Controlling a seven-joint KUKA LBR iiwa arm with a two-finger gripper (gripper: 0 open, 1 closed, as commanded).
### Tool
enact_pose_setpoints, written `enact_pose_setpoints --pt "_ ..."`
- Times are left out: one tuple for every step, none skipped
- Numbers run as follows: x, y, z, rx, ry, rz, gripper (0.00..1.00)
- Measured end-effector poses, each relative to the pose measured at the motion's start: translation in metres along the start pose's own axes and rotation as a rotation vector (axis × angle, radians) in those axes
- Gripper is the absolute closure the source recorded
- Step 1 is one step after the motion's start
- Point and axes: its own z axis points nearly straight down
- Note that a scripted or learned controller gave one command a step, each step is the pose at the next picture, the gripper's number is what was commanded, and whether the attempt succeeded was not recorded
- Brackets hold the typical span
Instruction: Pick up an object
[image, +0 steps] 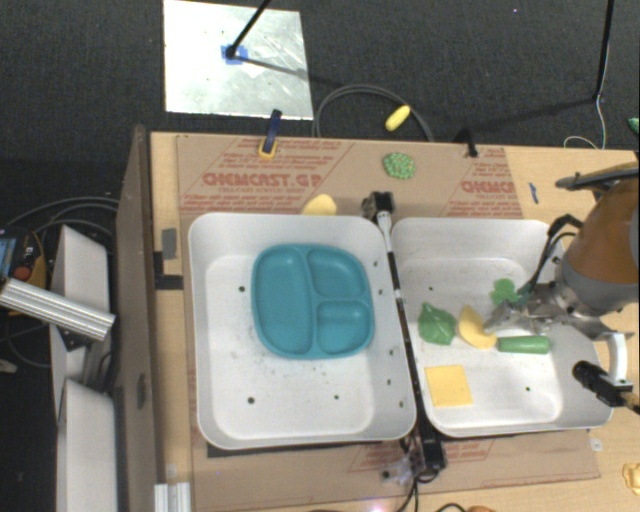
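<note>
Toy food lies loose in the right bin (470, 240): a yellow wedge (476, 328), a leafy green piece (436, 324), a smooth green cylinder (522, 345) and a flat yellow square (449, 385). The pincer (500, 318) sits low beside the wedge; its state cannot be told, and nothing looks lifted yet. A glossy teal divided plate (312, 300) fills the left bin (220, 330).

We see the right bin (470, 245) crowded mid-floor: green leaf (436, 325), yellow wedge (476, 330), green stick (522, 345) & yellow square (449, 385) sit close together. Its upper-left floor is open. In the left bin (215, 300) a blue plate (312, 301) takes the centre; edges & lower floor are free. The divider (398, 310) runs btw bins.
</note>
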Motion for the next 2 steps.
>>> enact_pose_setpoints --pt "0.031 0.075 -0.001 -0.011 -0.002 -0.011 0.0" --pt "0.028 0.073 -0.013 -0.01 -0.002 -0.008 1.0"
